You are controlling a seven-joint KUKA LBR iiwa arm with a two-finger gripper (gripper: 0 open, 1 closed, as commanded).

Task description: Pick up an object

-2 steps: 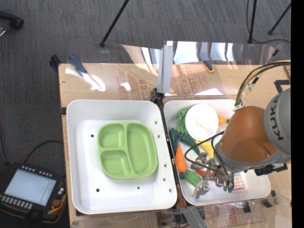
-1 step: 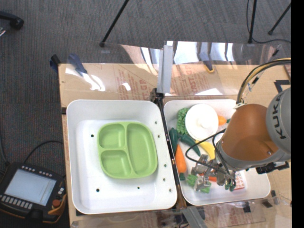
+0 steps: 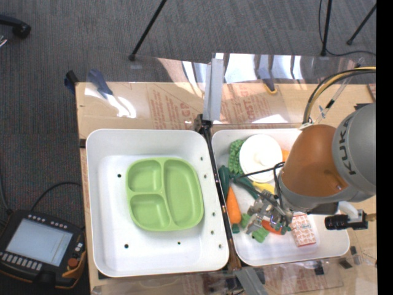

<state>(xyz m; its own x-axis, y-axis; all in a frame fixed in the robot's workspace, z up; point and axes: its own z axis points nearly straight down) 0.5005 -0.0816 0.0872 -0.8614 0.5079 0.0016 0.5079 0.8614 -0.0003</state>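
gripper [image 3: 265,217] sits low in the right bin [image 3: 334,251], down among the clutter near the bin's front, and from my seat i cannot tell how it is set because the metal parts blur into the things around it. my arm [image 3: 319,165] comes in from the right, its orange band bulking over the middle of that bin. just left of the gripper lies a carrot [image 3: 234,207], running along the bin's left wall. a small red thing [image 3: 274,228] shows right at the gripper, touching or nearly so; i cannot say which. a pink and white carton [image 3: 303,229] lies just to the right of it. behind, toward the back of the bin, a white plate [image 3: 260,154] rests beside a green leafy thing [image 3: 236,152]. over in the left bin [image 3: 104,251] a green divided tray [image 3: 164,193] lies flat, well apart from the gripper.
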